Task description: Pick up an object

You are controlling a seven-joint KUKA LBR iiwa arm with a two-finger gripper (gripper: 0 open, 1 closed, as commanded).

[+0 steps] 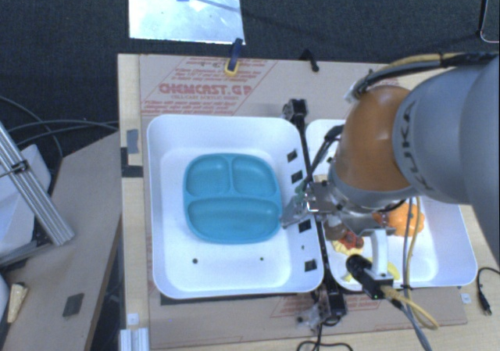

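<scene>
Over the right-hand bin (461,263), close to the divide between the two bins, the gripper (361,241) hangs under the arm (437,138), and the orange band and wrist hide most of it. Whether its claw is spread or closed I cannot tell from this angle, and nothing can be seen clamped in it.

Just beside the gripper, toward the right, an orange rounded object (409,219) lies in the same bin, partly covered by the wrist. Below the gripper sits something small in red and yellow (346,243), possibly a toy, though too much is hidden to be sure. A yellow piece (391,272) shows near the bin's front edge.

Across the divide, the left bin (168,209) holds a blue divided plate (232,197) with three compartments, lying flat near the bin's middle and well apart from the gripper.

Both bins rest on a cardboard sheet (203,84) with red printing. Beyond it, at the back, lies a shiny metal plate (183,1).
</scene>
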